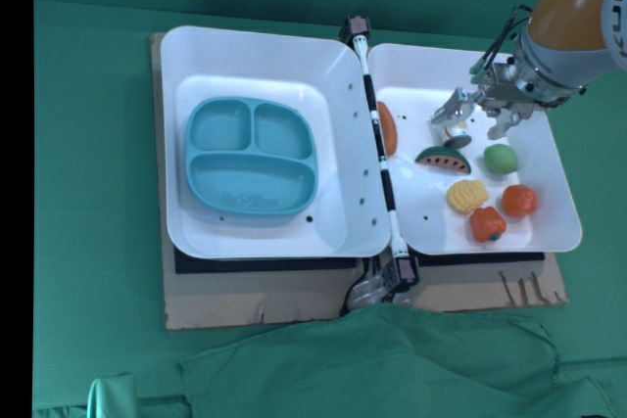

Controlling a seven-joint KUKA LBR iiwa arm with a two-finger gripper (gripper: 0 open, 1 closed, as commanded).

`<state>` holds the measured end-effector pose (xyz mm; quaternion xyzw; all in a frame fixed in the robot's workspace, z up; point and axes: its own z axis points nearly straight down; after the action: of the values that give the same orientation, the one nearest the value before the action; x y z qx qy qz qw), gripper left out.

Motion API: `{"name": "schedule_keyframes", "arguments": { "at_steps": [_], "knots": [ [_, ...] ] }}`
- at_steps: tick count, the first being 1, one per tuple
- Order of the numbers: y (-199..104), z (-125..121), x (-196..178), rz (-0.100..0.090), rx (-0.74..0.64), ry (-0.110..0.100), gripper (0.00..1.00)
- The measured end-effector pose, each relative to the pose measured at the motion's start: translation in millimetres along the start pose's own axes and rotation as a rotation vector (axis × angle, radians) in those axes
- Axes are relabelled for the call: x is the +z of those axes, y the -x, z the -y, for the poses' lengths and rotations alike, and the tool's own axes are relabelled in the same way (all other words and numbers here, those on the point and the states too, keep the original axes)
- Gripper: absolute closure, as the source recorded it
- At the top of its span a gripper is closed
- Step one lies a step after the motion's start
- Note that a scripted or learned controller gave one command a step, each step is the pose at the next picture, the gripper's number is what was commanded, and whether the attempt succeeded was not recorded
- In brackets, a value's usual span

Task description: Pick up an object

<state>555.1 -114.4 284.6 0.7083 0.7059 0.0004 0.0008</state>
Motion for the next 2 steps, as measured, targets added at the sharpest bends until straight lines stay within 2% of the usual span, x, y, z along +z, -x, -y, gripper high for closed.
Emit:
{"name": "schedule_keyframes", "arguments": {
  "at_steps": [1, 2],
  "knots": [
    [0, 0, 0, 0.0, 0.0, 0.0, 0.0],
    [-8, -4, 49, 0.0, 0.0, -0.004, 0.0]
  ]
}}
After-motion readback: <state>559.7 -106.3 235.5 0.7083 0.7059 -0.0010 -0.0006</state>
